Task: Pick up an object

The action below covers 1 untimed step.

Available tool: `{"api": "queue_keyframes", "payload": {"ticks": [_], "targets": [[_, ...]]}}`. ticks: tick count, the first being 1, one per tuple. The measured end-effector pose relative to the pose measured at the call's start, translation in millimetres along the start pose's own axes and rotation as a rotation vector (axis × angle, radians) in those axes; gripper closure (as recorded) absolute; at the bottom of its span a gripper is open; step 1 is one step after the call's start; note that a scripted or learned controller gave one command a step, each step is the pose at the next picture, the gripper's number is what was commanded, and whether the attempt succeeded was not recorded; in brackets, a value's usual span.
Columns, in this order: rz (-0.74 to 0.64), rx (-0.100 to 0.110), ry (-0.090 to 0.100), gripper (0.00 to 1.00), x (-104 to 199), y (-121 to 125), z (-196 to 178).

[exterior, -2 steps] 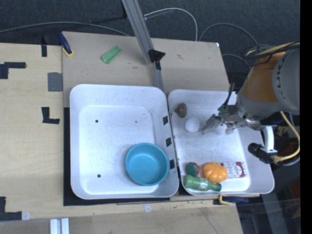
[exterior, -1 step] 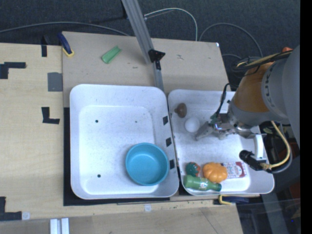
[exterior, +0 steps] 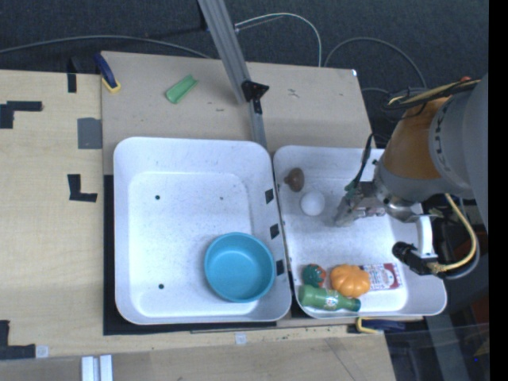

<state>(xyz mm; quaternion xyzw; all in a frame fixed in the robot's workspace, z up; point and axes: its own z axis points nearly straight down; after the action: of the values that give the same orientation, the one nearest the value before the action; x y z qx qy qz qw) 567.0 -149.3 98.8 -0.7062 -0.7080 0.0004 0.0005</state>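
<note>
Approach step, nothing lifted yet. Tool (exterior: 347,210) low in the right bin (exterior: 413,304), just beside the white ball (exterior: 312,204); grip state impossible to tell. Next: shift left over the ball, descend, close, lift straight up.

Glossy plastic blue bowl (exterior: 239,267) in speckled white bin (exterior: 143,165); wooden bench (exterior: 48,236).

Bench (exterior: 48,213): light wood top with black tape marks at its left. Carries 2 shallow white bins side by side, left bin (exterior: 135,157) and right bin (exterior: 421,296). Behind the bins, 1 green block (exterior: 180,89) and 1 blue-and-yellow clamp (exterior: 106,73) at the board's corner.
</note>
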Motion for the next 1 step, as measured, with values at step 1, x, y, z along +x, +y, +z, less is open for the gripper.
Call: {"api": "queue_keyframes", "payload": {"ticks": [1], "targets": [[0.002, -0.004, -0.001, 1.0, -5.5, 0.4, -43.5]]}}
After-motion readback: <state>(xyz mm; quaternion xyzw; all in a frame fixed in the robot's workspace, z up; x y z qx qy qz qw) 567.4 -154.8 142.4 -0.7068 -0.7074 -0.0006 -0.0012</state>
